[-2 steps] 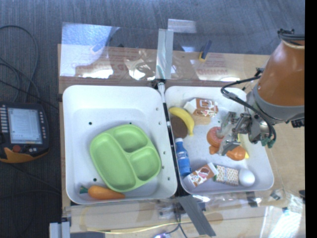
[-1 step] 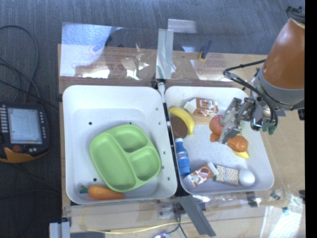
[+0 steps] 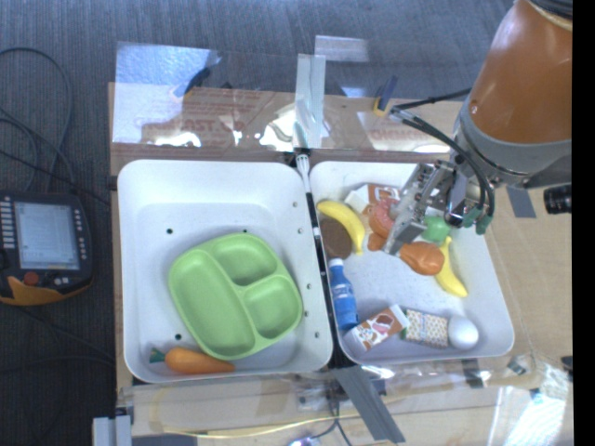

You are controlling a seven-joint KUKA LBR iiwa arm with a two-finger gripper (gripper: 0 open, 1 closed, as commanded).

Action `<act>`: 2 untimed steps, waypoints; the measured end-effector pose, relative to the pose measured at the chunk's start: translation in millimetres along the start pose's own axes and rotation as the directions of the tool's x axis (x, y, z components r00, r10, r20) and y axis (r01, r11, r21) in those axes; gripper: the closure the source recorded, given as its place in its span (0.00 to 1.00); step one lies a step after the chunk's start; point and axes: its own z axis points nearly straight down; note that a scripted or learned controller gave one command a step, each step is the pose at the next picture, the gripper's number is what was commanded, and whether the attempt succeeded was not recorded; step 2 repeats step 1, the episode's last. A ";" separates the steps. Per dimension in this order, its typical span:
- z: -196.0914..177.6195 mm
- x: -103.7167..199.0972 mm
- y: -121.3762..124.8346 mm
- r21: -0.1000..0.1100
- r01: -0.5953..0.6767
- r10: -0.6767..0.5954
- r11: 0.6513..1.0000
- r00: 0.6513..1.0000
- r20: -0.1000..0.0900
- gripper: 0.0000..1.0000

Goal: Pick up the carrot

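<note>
camera view shows me the carrot (image 3: pixel 191 361) nearest, in the left bin (image 3: pixel 139 193) beside the green plate (image 3: pixel 237 293). farther back, my gripper (image 3: pixel 414 219) hangs over the right bin (image 3: pixel 488 295); i can't tell its state. i'd cross over and line up along the carrot.

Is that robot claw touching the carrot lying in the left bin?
Apart. The camera view shows the carrot at the near edge of the left bin, beside the green plate, while the gripper hangs over the right bin.

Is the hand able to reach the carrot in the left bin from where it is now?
Probably yes. The carrot lies uncovered in the left bin's front corner beside the green plate. The hand hangs over the right bin and must cross over.
</note>
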 end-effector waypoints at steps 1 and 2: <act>147.6 8.1 11.2 0.008 -0.197 0.197 0.980 0.980 -0.011 1.00; 147.6 8.1 11.2 0.008 -0.197 0.197 0.980 0.980 -0.011 1.00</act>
